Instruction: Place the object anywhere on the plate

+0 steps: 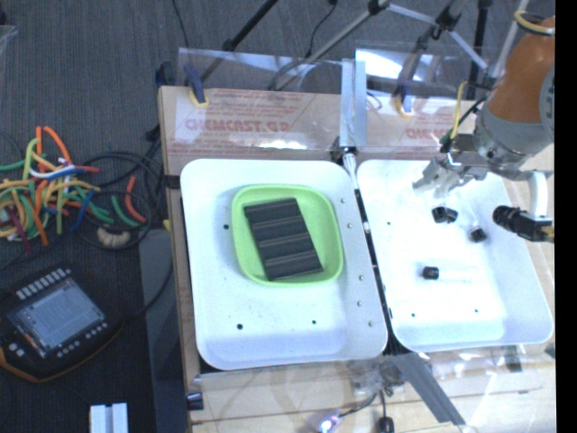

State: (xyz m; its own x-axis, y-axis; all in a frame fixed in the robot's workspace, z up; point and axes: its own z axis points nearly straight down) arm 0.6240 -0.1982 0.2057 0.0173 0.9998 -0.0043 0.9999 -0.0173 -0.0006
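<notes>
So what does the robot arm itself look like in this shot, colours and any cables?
The arm enters from the right: a rounded orange segment above a grey wrist section. A thin yellowish cable loops along its left side. Below the wrist sits the gripper, a pale grey metallic assembly over the right bin. No markings or labels are legible at this resolution.

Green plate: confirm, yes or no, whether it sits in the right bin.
No: the green plate, bearing a dark ridged block, lies in the left bin.
</notes>
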